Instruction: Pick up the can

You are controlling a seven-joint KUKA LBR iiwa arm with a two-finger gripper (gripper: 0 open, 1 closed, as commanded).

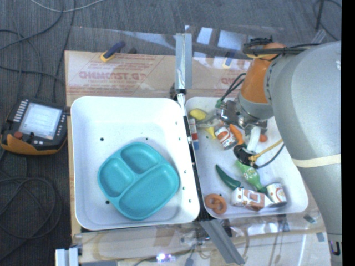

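My arm reaches in from the right, grey with the orange band above the wrist, and my pincer (228,127) hangs low over the upper part of the right bin (294,201); whether it is released or clenched I cannot tell, for the wrist and its cables hide that part.

The can (224,137), red and white, lies tilted in the upper middle of that bin, just under my pincer and seemingly touching it; I cannot say that I grasp it. A yellow toy (197,114) sits near the bin's upper left corner, just beside the can's left; an orange piece (236,133) lies against the can's right side.

Lower down, a green pepper-like shape (226,176) lies slantwise in the middle; a green bottle (249,174) lies to its right; a small carton (248,199) and a second small can (277,193) rest near the bin's lower edge, close together; a brown pretzel (216,203) sits at the lower left corner.

The left bin (89,121) bears a teal divided plate (138,180) in its lower half, well apart from the can; a tablet controller (34,125) lies on the floor to the left of the bench.
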